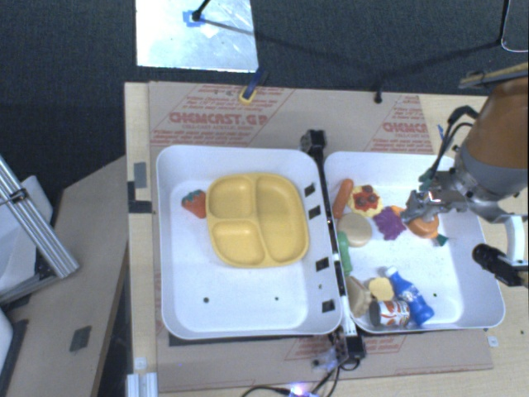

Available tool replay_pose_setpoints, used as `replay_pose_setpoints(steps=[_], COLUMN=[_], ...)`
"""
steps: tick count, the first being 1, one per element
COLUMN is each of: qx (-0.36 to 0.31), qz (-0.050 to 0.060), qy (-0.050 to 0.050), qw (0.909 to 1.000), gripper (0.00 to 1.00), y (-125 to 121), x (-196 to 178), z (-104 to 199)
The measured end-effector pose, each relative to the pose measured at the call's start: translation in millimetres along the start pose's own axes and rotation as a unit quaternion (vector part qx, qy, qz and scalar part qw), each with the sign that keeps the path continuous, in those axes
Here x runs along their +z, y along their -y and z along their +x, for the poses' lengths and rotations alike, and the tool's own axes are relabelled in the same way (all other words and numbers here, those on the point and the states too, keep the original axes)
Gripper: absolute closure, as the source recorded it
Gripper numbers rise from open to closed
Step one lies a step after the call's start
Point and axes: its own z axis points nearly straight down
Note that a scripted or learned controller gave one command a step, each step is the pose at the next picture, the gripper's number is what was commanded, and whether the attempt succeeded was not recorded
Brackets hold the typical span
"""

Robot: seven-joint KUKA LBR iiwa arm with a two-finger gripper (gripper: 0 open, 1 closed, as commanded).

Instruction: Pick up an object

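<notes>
Gripper low in right bin, finger state can't tell, right over orange toy, purple grapes beside, blue bottle nearer front, yellow divided plate in left bin

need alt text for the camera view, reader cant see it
A grey robot arm reaches from the right, its gripper low over small toy foods in the right white bin, beside an orange piece. The left white bin holds a yellow divided plate and a toy strawberry.

Right bin crowded; far-right floor seemingly open.
</notes>
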Motion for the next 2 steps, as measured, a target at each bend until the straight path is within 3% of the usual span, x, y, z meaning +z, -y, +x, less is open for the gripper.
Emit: replay_pose_setpoints(steps=[1, 2], qx=[-0.003, -0.002], qz=[0.0, 0.0], qy=[-0.001, -0.001], qw=[1.0, 1.0], gripper=[1.0, 1.0], y=[-33.1, -54.3], x=[8.6, 5.4], z=[50.0, 78.2])
